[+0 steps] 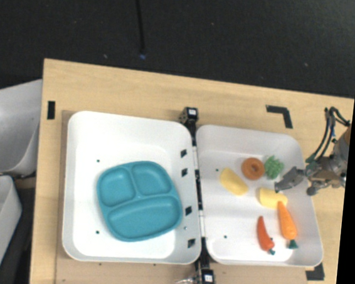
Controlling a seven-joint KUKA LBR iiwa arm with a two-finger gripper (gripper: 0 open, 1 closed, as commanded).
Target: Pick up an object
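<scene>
Camera view: two white bins side by side; the right bin (218, 237) is the landmark.
Left bin (73, 234): bears a blue divided plate (138, 199), apart from the toys.
Objects: orange round piece (253, 169), green piece (273, 166), two yellow pieces (234, 182) (271, 198), carrot (287, 223), red pepper (265, 234), all loose in the right bin.
Gripper (290, 179): over the right bin's far-right side, just beside the green piece; its opening cannot be told.
Judgement: it seems lined up to grab there; nothing visibly held.

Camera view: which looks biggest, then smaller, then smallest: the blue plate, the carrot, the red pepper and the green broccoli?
1. Blue plate, by far the largest.
2. Carrot.
3. Red pepper, slightly smaller than the carrot; close, so unsure.
4. Green broccoli, the smallest.
</scene>
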